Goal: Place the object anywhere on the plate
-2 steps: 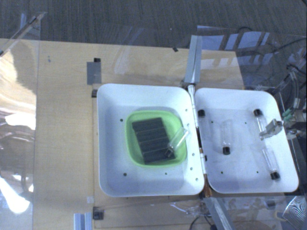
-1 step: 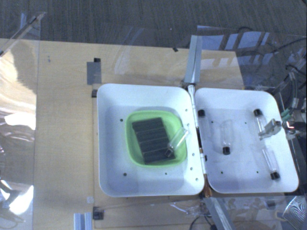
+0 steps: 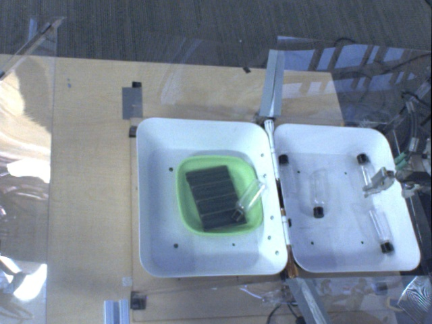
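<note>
A lime green square plate (image 3: 189, 218) sits in the left white bin (image 3: 155, 248). On it lies a dark grey ridged block (image 3: 211, 198). A clear tube with a black cap (image 3: 248, 198) leans across the plate's right rim, its cap resting beside the block. My gripper (image 3: 378, 180) hangs at the right side of the right white bin (image 3: 337, 258), far from the plate, close above a clear tube (image 3: 365, 169) there. Nothing shows held in it.
The right bin holds several clear tubes with black caps, one in its middle (image 3: 317, 193) and one near its right wall (image 3: 380, 229). A loose black cap (image 3: 283, 159) lies by its left wall. A grey metal bar (image 3: 272, 86) stands behind the bins.
</note>
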Robot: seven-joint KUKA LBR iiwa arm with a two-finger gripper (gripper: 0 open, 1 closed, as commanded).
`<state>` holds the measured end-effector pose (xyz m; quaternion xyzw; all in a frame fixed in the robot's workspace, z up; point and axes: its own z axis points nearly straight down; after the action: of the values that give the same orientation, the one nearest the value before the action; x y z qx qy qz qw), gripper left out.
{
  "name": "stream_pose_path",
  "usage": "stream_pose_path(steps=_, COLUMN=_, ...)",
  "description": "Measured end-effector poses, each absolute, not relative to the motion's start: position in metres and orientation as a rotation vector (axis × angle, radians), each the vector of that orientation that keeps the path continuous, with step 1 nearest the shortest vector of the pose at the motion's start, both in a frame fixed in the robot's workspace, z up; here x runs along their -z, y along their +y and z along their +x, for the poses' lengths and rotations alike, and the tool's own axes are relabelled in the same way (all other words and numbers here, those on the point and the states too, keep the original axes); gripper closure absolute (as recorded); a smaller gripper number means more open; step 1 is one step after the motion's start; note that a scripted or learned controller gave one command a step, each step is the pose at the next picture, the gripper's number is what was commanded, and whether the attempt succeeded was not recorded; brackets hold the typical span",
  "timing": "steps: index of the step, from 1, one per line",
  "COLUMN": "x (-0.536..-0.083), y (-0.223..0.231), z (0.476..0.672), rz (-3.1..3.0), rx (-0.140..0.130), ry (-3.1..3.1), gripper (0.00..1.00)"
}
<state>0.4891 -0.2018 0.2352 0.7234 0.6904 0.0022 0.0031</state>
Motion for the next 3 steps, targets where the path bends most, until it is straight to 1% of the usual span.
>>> stream_pose_path(steps=1, x=-0.241, y=-0.202, z=0.499, rz=2.193, rx=-0.004, ry=2.240, gripper=0.00)
stream_pose_path(steps=2, x=-0.242, y=-0.205, z=0.489, rz=2.239, rx=-0.004, ry=2.196, gripper=0.00)
stream_pose_path(steps=3, x=-0.255, y=-0.204, z=0.489, rz=2.305, rx=-0.005, ry=2.123, gripper=0.00)
